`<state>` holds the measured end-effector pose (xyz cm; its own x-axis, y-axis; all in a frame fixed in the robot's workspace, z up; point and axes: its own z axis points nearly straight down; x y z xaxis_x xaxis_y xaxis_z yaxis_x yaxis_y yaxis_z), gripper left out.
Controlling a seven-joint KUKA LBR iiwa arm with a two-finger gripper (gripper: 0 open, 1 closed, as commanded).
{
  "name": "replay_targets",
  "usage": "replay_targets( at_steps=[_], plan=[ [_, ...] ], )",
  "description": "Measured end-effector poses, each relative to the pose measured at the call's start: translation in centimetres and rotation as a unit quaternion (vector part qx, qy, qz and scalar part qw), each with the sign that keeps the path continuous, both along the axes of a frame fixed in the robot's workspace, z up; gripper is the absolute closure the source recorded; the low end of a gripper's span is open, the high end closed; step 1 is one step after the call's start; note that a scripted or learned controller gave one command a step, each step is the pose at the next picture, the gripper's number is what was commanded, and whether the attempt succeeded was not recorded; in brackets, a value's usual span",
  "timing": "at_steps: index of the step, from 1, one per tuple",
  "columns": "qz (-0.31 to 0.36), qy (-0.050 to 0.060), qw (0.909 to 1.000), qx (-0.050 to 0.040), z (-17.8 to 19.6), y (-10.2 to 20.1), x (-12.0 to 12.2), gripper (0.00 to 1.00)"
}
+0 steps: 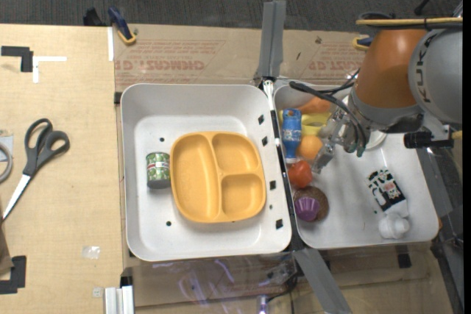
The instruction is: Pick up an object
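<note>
In the right bin (346,232), left side: pincer (329,145) low over a tight cluster of orange (310,148), tomato (299,173), blue can (291,126) and purple cup (308,207). Tips just beside the orange, to its right. Cannot tell how far open, too small and dark to resolve; nothing visibly held. Looks like the approach/descend step, grasp not yet made. Likely target the orange, though the tomato just below is equally close. Next move calls for centring the tips over one item, then closing; round fruit likely to squirt sideways against its neighbours if off-centre. Bin wall close on the left, so little room there.

Further right in the same bin: white bottle (388,202) lying flat with a black-and-white label, well apart from the cluster, print too small to read.

Left bin (140,232): yellow tray (218,176) with three compartments, small green can (157,170) touching its left edge, label unreadable.

Readable text: part of "KUKA" on the arm (441,77); red print on cardboard (191,55) behind the bins, upside down, not legible. Scissors (33,158) on the bench (59,232), far left.
</note>
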<state>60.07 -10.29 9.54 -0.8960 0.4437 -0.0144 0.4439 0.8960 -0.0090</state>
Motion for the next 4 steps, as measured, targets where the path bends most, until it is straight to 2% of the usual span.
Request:
replay_targets(
  at_steps=[1,2,3,4],
  plan=[
    [0.002,-0.001,1.0,0.0032,1.0,0.4,0.1,1.0],
    [0.061,0.002,0.9981,0.0058,19.9,-4.9,-1.5,1.0],
    [0.036,0.002,0.9993,0.0061,-0.2,-5.2,-2.6,1.0],
    [0.161,0.003,0.9869,0.0052,20.2,-11.9,-3.5,1.0]
  ],
)
